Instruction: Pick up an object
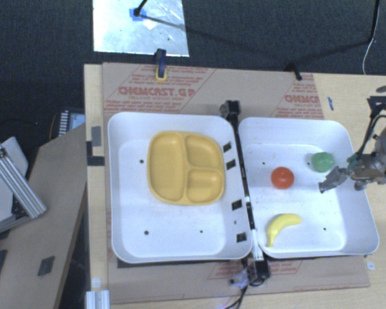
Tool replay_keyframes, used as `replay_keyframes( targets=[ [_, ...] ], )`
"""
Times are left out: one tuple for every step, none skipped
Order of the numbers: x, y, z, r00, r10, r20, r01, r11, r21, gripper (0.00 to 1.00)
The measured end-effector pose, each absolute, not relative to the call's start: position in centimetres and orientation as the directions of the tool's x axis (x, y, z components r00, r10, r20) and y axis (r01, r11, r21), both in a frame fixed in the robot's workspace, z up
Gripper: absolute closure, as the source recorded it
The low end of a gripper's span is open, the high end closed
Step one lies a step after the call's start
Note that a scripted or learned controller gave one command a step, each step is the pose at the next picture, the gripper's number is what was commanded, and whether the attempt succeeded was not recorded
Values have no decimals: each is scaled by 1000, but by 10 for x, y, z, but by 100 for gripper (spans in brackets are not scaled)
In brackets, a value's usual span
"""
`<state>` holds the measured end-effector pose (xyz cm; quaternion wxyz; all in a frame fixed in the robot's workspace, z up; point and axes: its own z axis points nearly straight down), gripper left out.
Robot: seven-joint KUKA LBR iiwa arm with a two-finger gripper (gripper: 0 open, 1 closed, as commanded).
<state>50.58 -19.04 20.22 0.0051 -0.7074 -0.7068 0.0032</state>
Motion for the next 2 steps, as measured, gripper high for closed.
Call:
replay_keyframes(
  targets=[
    [509,-190,209,-3,1000,0,1000,3,1,0],
    [509,-198,164,-1,1000,0,1000,1,0,0]
  ],
)
